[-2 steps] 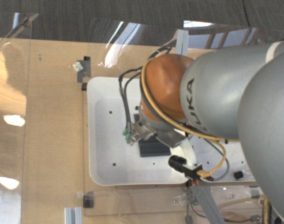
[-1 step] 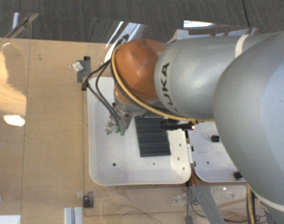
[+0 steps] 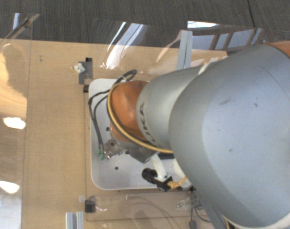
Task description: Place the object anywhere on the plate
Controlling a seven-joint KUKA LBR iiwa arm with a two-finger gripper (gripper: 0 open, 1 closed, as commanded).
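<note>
- Left third of frame: bare wooden table (image 3: 49, 142), with bright light reflections on its surface.
- Small black clip (image 3: 87, 70) at upper left of centre, just beside the bin corner; another (image 3: 90, 205) at lower left.
- Centre: white bin (image 3: 99, 173), rounded corners, mostly covered by the arm.
- Arm (image 3: 221, 137) enters from the right, grey housing filling centre and right; orange band (image 3: 123, 109) above the wrist, yellow and black cables looped around it.
- Gripper: hidden beneath the arm; cannot tell its state.
- Object and plate: not discernible, whereabouts unclear.
</note>
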